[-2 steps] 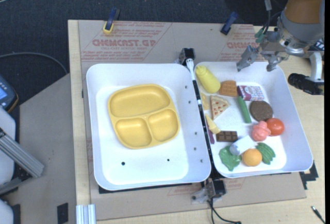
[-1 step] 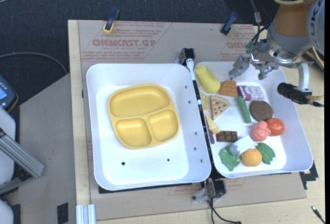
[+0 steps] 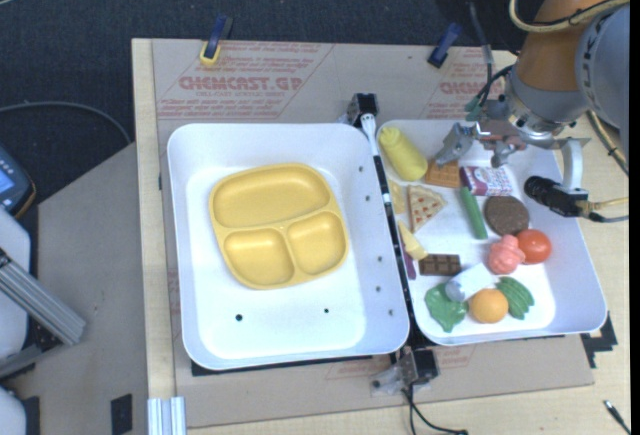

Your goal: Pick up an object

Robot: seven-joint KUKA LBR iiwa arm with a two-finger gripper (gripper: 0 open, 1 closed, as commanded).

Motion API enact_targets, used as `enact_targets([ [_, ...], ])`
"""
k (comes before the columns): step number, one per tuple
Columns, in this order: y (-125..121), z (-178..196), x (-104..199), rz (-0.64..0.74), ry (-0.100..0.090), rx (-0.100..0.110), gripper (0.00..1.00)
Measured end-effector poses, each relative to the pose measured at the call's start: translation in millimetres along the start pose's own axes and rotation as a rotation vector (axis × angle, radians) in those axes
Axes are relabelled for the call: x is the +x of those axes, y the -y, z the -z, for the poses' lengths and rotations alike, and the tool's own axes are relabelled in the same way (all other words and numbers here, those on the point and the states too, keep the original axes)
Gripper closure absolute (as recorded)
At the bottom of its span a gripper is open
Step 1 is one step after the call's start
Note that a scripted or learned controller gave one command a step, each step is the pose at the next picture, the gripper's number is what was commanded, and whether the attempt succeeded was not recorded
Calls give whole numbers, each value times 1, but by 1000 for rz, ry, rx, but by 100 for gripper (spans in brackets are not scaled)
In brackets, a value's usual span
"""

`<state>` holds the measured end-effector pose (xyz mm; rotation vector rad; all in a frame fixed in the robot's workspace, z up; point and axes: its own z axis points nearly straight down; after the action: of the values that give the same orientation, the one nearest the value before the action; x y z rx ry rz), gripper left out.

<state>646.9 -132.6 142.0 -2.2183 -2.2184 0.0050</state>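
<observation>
**Gripper above the far edge of the right bin**

The gripper (image 3: 478, 145) hangs over the far edge of the right bin (image 3: 580, 268), its fingers spread apart with nothing between them. Just below it lie an orange cracker (image 3: 445, 175) and a small maroon packet (image 3: 490, 182). A yellow bottle (image 3: 403, 153) sits in the far left corner. Toward the near edge lie a brown patty (image 3: 507, 215), a tomato (image 3: 534, 245) and an orange (image 3: 488, 306). The left bin (image 3: 200, 323) carries a yellow divided plate (image 3: 278, 223).
</observation>
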Motion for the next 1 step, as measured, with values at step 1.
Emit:
enact_targets([
  [1, -1, -50, 0, 1, 3, -7, 0],
])
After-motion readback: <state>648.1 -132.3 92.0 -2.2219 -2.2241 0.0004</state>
